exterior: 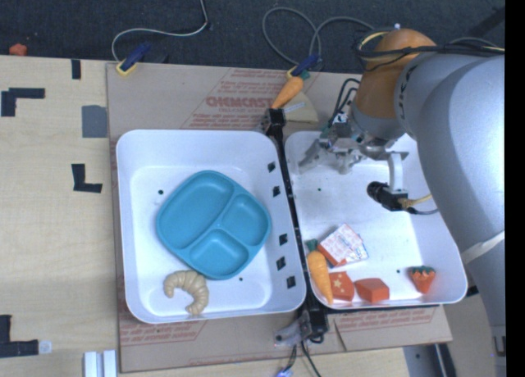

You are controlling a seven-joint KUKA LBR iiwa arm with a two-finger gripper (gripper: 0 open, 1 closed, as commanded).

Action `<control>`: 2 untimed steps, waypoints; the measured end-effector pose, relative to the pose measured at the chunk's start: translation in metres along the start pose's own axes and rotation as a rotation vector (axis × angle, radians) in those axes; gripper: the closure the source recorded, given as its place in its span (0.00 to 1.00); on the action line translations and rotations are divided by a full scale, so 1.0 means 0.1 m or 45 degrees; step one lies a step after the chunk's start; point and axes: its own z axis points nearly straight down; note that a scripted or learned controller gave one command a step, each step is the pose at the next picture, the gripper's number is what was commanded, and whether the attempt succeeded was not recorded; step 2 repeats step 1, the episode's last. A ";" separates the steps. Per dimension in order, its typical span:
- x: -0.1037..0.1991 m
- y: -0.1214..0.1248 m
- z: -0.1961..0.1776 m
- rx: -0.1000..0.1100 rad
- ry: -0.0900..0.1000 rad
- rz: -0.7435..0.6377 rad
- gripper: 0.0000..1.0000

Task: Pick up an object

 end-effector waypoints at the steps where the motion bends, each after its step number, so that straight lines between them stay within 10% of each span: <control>1: -0.09 0.00 0.00 0.000 0.000 0.000 0.00; 2: -0.09 0.00 0.00 0.000 0.000 0.000 0.00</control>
